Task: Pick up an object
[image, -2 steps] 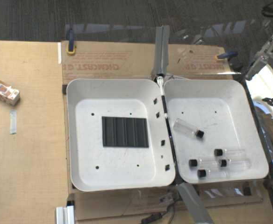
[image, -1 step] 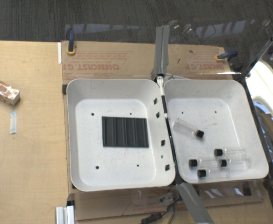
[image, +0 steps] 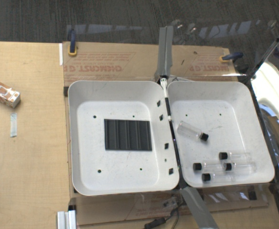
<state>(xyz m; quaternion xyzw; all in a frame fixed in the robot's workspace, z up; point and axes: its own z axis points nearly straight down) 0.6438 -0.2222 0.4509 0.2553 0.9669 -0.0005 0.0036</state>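
Observation:
Several clear plastic vials with black caps lie in the right bin [image: 235,99]. One vial [image: 191,130] rests alone near the bin's middle left, its cap pointing toward the lower right. The others cluster by the front edge: one vial [image: 236,156], another vial [image: 241,166] just below it, and shorter ones at the front left [image: 204,166]. In the left bin [image: 82,104] a dark ribbed rectangular block [image: 128,134] lies flat in the middle.
A small orange-and-white box [image: 5,94] and a pale strip [image: 13,126] lie on the wooden table at the left. Clamps [image: 72,49] [image: 230,57] hold cardboard behind the bins. A grey bar [image: 165,51] rises between the bins.

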